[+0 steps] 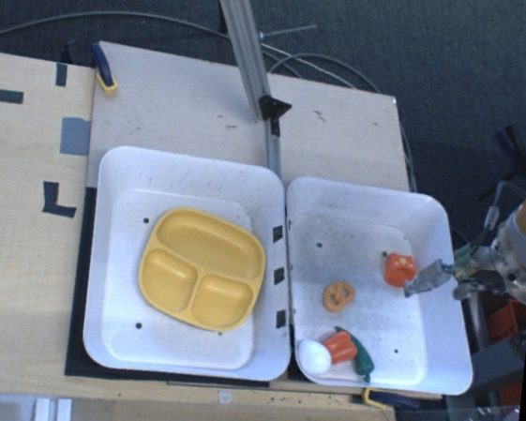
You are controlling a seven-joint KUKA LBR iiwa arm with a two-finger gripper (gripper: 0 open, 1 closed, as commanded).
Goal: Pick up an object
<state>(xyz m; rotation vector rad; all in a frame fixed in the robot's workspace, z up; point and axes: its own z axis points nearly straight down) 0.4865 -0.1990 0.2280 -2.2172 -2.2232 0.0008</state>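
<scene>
The right bin [432,215] holds several small things. An orange block [400,269] lies near its right wall. A brown pretzel-like ring [337,295] sits in the middle. A red pepper with a green stem [347,348] and a white egg [314,356] lie at the front edge. My gripper [443,282] hangs over the bin's right wall, just right of the orange block. It is open with nothing between its fingers, and one finger [425,278] points left toward the block.
The left bin [109,235] holds a yellow divided plate [202,269]. A grey metal pole [249,43] slants down from the top to the ridge between the bins. Cables run across the dark floor behind the bench.
</scene>
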